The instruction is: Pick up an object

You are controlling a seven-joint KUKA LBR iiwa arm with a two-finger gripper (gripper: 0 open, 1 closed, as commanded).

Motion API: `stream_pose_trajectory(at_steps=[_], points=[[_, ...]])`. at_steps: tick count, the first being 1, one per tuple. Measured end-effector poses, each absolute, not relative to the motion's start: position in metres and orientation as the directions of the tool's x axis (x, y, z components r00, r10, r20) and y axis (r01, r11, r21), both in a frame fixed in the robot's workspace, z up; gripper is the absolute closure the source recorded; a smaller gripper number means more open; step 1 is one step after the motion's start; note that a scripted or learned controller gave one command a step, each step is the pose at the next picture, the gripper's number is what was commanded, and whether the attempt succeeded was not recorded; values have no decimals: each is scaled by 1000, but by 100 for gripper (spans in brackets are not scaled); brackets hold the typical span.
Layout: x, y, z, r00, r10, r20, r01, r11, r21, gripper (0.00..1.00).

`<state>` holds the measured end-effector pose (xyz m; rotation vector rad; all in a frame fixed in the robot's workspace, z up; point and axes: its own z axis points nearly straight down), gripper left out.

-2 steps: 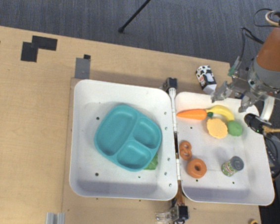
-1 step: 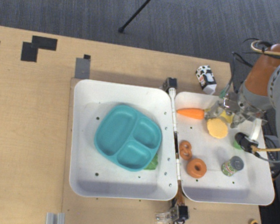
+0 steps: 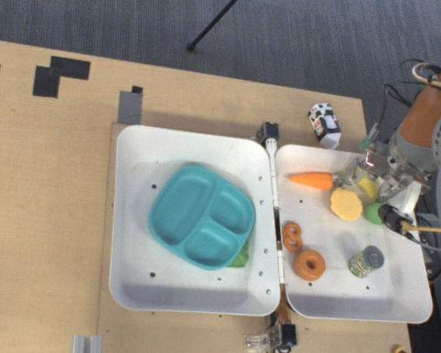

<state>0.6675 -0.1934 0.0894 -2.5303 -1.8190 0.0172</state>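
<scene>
The right bin (image 3: 395, 304) holds an orange carrot (image 3: 311, 179) at its far edge, a round yellow piece (image 3: 346, 205), a green piece (image 3: 373, 213), two brown doughnuts (image 3: 292, 235) (image 3: 310, 264) and a small can (image 3: 366, 261). My gripper (image 3: 370, 180) is low over the bin's far right corner, just right of the carrot's thick end and above the yellow piece. A small yellow-green thing (image 3: 366, 188) lies right at the gripper, and whether it is held is unclear.
The left bin (image 3: 127, 279) carries a teal divided plate (image 3: 202, 215) with a green scrap (image 3: 237, 258) poking out under its near right corner. A black-and-white box (image 3: 323, 124) stands on the bench beyond the right bin. Cables run beside the arm (image 3: 438, 116).
</scene>
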Motion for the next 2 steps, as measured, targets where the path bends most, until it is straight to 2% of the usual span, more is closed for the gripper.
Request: stream_pose_trajectory(at_steps=[1, 2], points=[[670, -199, 90, -65, 998, -2, 998, 65, -1, 0], [670, -199, 90, -65, 998, -2, 998, 65, 0, 0]])
